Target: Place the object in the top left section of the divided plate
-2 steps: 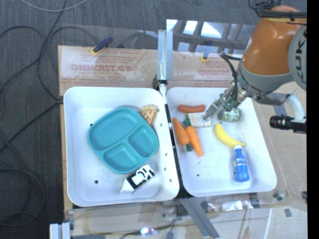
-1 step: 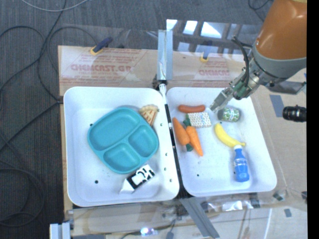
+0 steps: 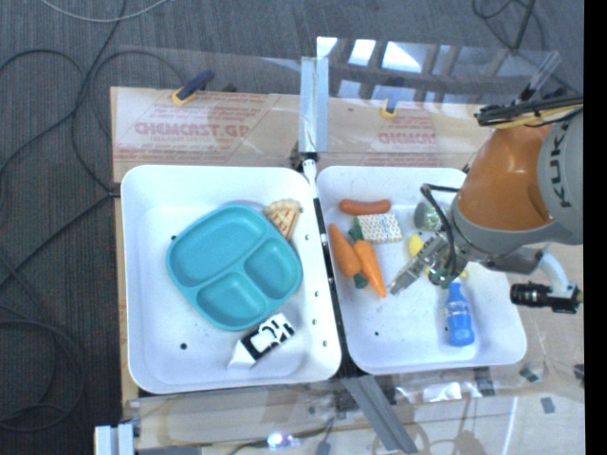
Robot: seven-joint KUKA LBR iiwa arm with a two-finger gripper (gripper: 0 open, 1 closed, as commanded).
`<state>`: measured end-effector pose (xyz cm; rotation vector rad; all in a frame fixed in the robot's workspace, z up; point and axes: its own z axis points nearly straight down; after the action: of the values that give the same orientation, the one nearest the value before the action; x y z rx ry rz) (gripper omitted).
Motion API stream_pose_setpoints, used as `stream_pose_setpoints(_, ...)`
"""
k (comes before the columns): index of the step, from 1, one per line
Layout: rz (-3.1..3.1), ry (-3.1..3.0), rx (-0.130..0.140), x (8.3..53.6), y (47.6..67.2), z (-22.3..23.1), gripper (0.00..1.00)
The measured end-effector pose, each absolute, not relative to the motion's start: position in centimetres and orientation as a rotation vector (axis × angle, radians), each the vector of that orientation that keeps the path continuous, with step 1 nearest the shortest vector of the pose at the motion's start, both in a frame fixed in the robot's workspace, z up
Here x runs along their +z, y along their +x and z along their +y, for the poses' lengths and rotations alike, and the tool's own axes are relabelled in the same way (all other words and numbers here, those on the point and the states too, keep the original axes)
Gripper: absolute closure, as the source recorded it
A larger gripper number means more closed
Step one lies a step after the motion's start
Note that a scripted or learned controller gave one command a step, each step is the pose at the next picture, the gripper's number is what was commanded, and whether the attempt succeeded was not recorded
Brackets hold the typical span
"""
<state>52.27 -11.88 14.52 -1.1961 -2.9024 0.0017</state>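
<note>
Gripper [image 3: 410,275] of the grey KUKA arm w/ orange band [image 3: 507,183] hung low over the right-hand shallow white bin [image 3: 493,349], near its middle, pointing toward the bin's left side. Whether the claw was open or closed couldn't be told from above, and nothing could be made out in its grasp.

Small yellow piece [image 3: 415,245] lay just beside the gripper, w/ a greenish round item [image 3: 429,216] a little farther back. Blue plastic bottle [image 3: 459,316] lay lengthwise just right of the gripper, near the bin's front. Toward the left wall of that bin were 2 orange toy carrots [image 3: 358,257] side by side, a red sausage-shaped toy [image 3: 365,207] behind them, and a white speckled block [image 3: 379,227] between sausage and carrots.

Teal 3-section divided plate [image 3: 235,265] sat in the middle of the left-hand white bin [image 3: 142,349], well apart from the gripper. Tan wedge like a pizza slice [image 3: 283,218] touched the plate's back-right rim, outside the sections. Black-and-white card [image 3: 266,337] lay in front of the plate. Which item was the one to be placed couldn't be told.
</note>
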Motion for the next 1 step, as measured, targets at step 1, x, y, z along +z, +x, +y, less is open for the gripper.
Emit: stream_pose_setpoints(1, -2.993, -0.966, 0.004, 17.68, 58.56, -21.11, 1.0)
